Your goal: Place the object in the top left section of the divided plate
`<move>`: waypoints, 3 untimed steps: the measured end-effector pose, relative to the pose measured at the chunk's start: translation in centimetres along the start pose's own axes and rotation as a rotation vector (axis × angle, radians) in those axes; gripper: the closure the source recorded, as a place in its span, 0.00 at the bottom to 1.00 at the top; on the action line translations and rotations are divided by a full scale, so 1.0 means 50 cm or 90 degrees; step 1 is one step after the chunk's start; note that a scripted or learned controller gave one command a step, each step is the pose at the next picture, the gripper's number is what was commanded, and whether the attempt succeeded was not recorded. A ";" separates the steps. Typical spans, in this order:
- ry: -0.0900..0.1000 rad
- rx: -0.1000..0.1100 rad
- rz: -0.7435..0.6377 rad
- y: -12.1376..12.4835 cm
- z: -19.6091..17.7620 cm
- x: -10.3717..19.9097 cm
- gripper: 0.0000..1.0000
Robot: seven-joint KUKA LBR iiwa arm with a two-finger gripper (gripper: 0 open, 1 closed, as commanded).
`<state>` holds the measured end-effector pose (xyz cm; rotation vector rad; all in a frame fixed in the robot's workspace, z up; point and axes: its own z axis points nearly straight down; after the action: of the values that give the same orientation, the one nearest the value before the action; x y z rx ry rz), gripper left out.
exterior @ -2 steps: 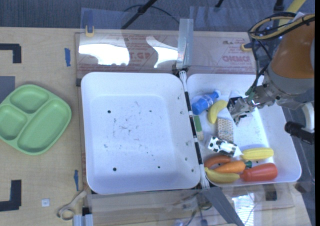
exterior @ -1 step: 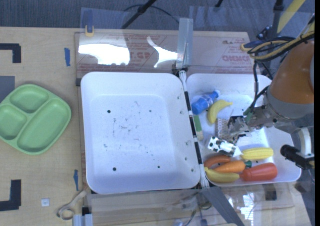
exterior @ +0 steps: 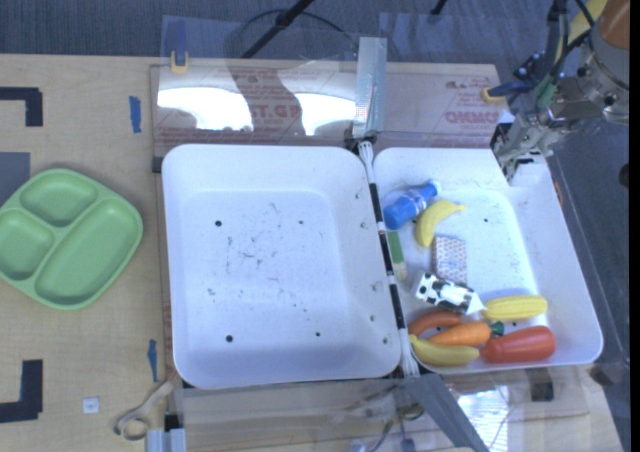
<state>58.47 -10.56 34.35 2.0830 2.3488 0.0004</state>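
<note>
A green divided plate lies on the wooden bench at the far left, with two small sections at its top and left and one long section at the right. My gripper hangs over the top right corner of the right bin, well away from the plate. The toys lie below it in that bin: a blue bottle, a yellow banana, a checkered card, a black-and-white cow, a carrot, a red pepper and more yellow pieces.
The left bin sits between the plate and the right bin. A clear plastic panel stands behind the bins. Black tape marks lie on the bench at the left. Cables and the arm's body crowd the top right corner.
</note>
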 end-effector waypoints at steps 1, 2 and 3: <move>0.000 0.000 0.000 0.000 0.000 0.001 0.00; 0.001 0.001 -0.136 0.005 0.052 0.221 0.00; 0.001 0.001 -0.117 -0.157 0.077 0.363 0.00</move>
<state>48.51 6.49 30.44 1.8602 2.5329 -0.0003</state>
